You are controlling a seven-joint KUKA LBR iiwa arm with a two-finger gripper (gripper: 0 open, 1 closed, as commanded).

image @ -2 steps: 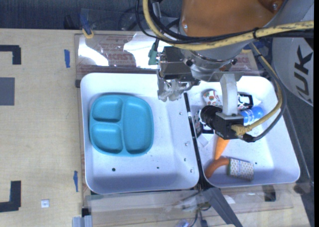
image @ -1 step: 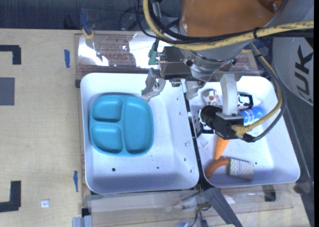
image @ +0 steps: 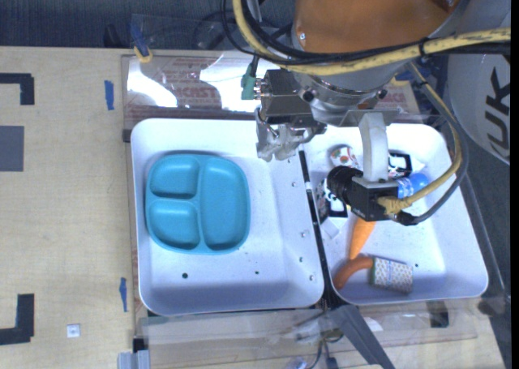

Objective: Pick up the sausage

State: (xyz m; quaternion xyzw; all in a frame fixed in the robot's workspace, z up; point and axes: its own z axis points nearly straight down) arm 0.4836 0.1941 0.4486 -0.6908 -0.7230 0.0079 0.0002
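Observation:
The sausage [image: 347, 270], a curved orange-brown piece, lies at the front left of the right bin [image: 462, 270], close to the divider. My gripper [image: 276, 147] hangs over the far right corner of the left bin [image: 268, 278], well behind the sausage and to its left. Nothing shows in the gripper. The arm's big orange and grey body covers the top of the view.
A blue divided plate [image: 199, 201] sits in the left bin. The right bin also holds an orange carrot-like piece [image: 362, 233], a speckled grey block [image: 392, 276] touching the sausage, a blue item [image: 412, 184] and a small white and red thing [image: 340, 152].

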